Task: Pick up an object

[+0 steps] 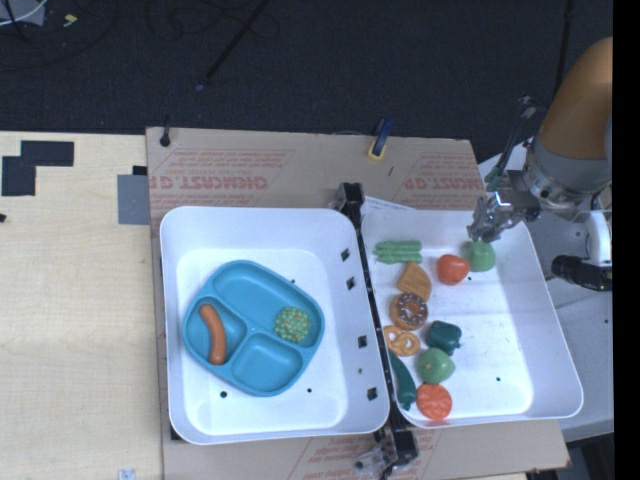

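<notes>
While the gripper (487,226) hovers over the green ball (481,256), its state indiscernible, we advise centring before descending.

Even, fairly bright light falls from overhead, and the two white bins (330,258) come close to washing out, their walls nearly featureless. Above the bins the dark floor is underexposed and swallows detail. Shadows are soft and short, hugging the blue tray (255,363) inside the left bin. The picture is slightly soft and grainy throughout; right of the bins the arm (580,108) looks blurred, perhaps from motion.
</notes>
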Robot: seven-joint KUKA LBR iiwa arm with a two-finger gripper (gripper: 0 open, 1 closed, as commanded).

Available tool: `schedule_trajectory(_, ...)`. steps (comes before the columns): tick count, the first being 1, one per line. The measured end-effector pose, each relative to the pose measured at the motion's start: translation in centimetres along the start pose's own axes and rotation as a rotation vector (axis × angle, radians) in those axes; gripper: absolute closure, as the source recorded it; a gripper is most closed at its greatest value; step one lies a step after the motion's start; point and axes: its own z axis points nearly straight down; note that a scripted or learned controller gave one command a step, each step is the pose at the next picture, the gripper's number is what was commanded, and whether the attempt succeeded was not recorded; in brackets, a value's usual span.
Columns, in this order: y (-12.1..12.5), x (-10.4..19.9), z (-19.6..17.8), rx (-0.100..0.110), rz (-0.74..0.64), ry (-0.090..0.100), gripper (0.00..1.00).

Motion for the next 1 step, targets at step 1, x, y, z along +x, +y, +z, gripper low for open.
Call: schedule_trajectory(1, -1.71, 5.42, 1.08, 0.005, -0.002, 0.003, 1.0)
